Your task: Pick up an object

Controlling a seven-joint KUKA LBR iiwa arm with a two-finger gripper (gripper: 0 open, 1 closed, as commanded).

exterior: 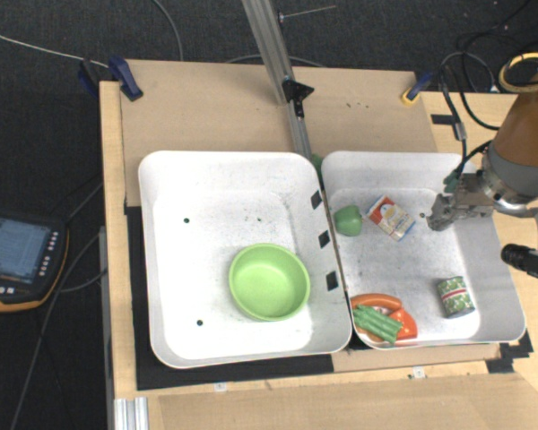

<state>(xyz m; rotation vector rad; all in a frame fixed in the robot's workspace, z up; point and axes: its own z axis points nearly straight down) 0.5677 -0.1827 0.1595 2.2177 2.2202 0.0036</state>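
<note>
My gripper (438, 216) hangs over the right bin (484, 330), near its right side, just right of a small red, white and yellow carton (389, 217). A green apple-like ball (347, 220) lies left of the carton, close to the divider. A small green can (454, 296) lies toward the bin's front right. At the front left corner sits an orange dish with green and red pieces (382, 320). Nothing shows between the gripper's tips.
The left bin (179, 186) holds a light green bowl (269, 281) at its front right. A metal pole (271, 43) rises behind the bins. Blue clamps (124, 77) grip the bench's back corners. A handheld pendant (16, 256) lies on the floor at left.
</note>
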